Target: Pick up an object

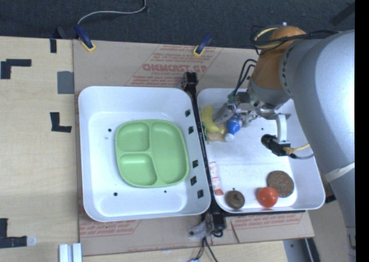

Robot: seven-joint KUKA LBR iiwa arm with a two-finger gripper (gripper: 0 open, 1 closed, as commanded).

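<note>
Gripper (233, 118) low in right bin (253, 166), jaw state can't tell, over yellow toy (211, 126) w/ blue piece (233, 126), tomato (267, 196) near bin's front edge.

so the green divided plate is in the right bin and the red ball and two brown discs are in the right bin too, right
Not quite. The camera view shows the green divided plate in the left bin, not the right one. The red ball and the two brown discs are indeed in the right bin.
</note>
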